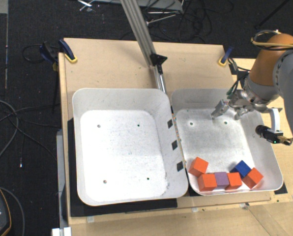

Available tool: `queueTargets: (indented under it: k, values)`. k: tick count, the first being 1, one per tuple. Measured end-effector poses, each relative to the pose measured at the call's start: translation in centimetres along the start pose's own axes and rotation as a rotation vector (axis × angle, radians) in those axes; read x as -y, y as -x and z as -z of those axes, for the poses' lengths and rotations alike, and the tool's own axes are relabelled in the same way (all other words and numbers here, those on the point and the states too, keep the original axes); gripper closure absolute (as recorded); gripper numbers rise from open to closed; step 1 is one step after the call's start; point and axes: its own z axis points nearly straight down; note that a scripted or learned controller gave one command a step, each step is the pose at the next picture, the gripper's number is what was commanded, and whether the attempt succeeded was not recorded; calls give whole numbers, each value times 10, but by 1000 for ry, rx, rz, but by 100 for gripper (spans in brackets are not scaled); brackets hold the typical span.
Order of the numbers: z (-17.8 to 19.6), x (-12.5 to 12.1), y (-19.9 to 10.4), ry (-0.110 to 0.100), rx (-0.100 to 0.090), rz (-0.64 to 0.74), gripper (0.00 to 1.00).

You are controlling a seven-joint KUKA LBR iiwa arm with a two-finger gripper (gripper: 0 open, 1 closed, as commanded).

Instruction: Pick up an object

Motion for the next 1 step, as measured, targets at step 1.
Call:
queueTargets:
  k: [1]
  values:
    - [29, 30, -90, -3, -6, 7, 0]
